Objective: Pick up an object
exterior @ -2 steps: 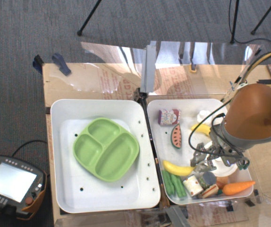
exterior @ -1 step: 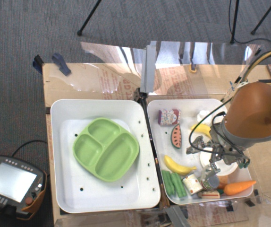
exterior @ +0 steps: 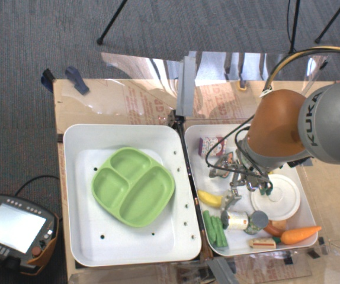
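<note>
Banana (exterior: 209, 199) lies near the right bin's (exterior: 195, 158) left wall, bare floor above it toward the divider, just left of my gripper (exterior: 234, 197), whose fingers hang slightly parted and hold nothing, crowded by the white lid (exterior: 279, 196).

Position: the one camera is sitting fixed above the bench (exterior: 116, 102).
Facing: it is looking down at a slant, taking in the left bin (exterior: 81, 158) and the right bin (exterior: 202, 132) side by side.
Nearness: it is standing far enough off to be showing both bins whole, plus grey floor beyond.
Arm side: the arm (exterior: 312, 126) is reaching in from the right.
</note>
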